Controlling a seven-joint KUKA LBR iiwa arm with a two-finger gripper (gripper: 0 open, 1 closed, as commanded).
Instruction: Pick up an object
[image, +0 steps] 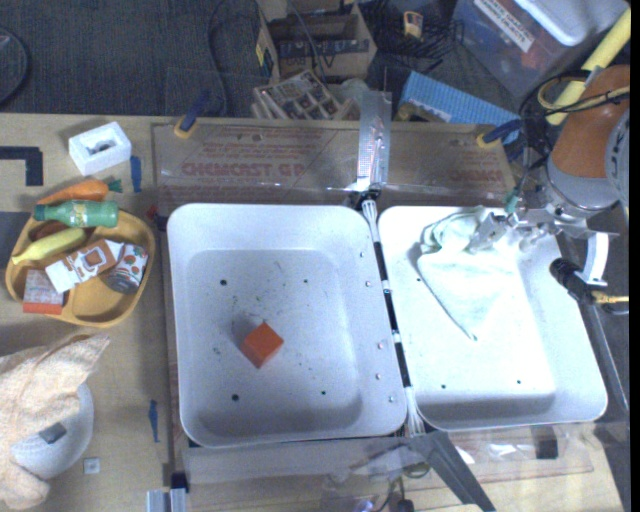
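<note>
- Wooden bench (100, 440) is carrying two shallow white bins side by side, with cables and boxes crowding the dark floor along the top of the frame.
- Gripper (490, 228) is hanging over the upper edge of the right bin (560, 400), reaching in from the right; its fingers are pinching the top of a pale cloth (470, 285), so it is closed on the cloth.
- Cloth is draping down from the pinch in a rough triangle, its point trailing toward the middle of the right bin.
- Arm (590, 150), grey with an orange band, is filling the upper right corner.
- Left bin (200, 240) is holding one orange block (263, 344), sitting slightly left of and below its centre, well apart from the claw.
- Yellow bowl (95, 305) at the left edge is holding toy food and a green bottle (80, 213).
- White box (100, 147) is resting above the bowl.
- Cream towel (45, 385) is bunching in the lower left corner.
</note>
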